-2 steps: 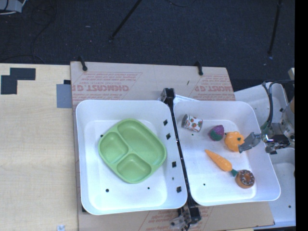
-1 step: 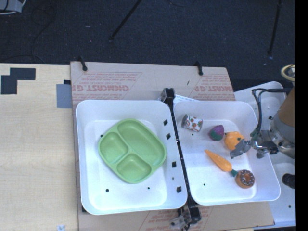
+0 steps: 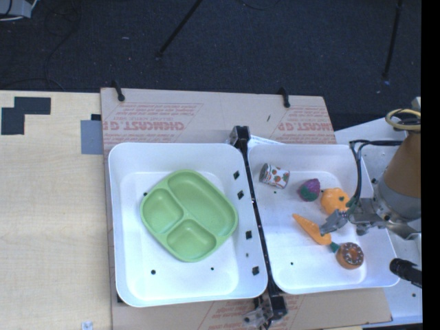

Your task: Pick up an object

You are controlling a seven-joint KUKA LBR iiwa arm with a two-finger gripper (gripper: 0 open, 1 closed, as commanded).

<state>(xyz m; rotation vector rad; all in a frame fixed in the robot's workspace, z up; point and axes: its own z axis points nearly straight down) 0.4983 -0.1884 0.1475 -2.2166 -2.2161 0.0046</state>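
Note:
The right bin (image 3: 295, 280) holds several small toys. An orange carrot (image 3: 309, 228) with a green end lies in the middle. Behind it are a purple toy (image 3: 309, 189) and an orange-yellow fruit (image 3: 335, 199), and a small printed cup (image 3: 274, 176) lies on its side near the back left. A brown doughnut (image 3: 350, 254) sits at the front right. My gripper (image 3: 334, 223) reaches in from the right, low over the carrot's right end, between the fruit and the doughnut. It looks open, with nothing between its fingers.
The left bin (image 3: 130, 267) holds a green divided plate (image 3: 188, 214). A black divider (image 3: 251, 212) runs between the bins. The arm's body (image 3: 405, 177) and cables stand over the right bin's right wall. Cardboard lies under both bins.

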